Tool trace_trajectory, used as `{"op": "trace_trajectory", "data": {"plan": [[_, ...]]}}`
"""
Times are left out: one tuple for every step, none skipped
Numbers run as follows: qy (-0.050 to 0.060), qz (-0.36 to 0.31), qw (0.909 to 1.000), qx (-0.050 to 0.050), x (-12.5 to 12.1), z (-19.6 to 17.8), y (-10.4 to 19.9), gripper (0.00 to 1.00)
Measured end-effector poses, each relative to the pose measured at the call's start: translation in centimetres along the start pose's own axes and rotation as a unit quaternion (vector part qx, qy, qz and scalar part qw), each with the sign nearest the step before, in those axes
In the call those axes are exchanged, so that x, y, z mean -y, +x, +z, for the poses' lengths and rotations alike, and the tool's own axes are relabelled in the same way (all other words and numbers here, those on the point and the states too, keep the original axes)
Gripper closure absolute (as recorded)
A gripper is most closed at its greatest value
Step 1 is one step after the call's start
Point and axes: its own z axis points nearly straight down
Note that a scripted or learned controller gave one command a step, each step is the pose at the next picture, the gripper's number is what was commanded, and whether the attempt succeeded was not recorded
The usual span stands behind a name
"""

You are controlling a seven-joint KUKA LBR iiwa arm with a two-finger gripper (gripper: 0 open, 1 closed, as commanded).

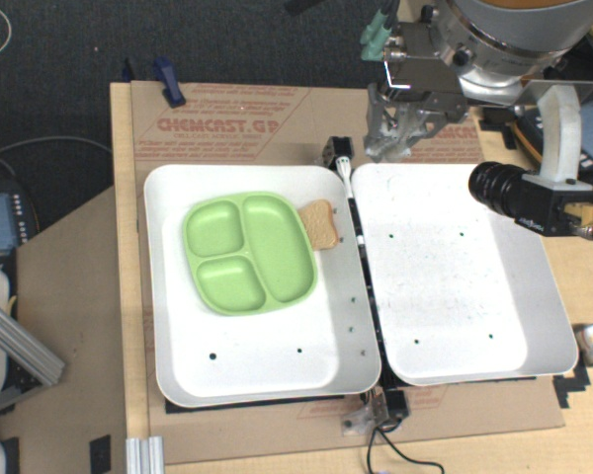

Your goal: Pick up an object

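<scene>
A green plate (247, 253) with three compartments lies in the left bin (170, 294). A tan, toast-like piece (319, 225) rests against the plate's right edge, near the divide between the bins. My gripper (400, 134) hangs over the far edge of the right bin (455, 294), close to its back left corner. It is above and to the right of the tan piece, well apart from it. I see nothing in the gripper.
A black cylindrical device (509, 194) juts over the right bin's far right side. A blue clip (168, 82) sits on the cardboard base (237, 117) behind the left bin. Cables run at the front edge and far left.
</scene>
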Motion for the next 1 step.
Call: {"op": "trace_trajectory", "data": {"plan": [[0.008,-0.002,1.0,0.002,0.18,10.41,-0.21,1.0]]}}
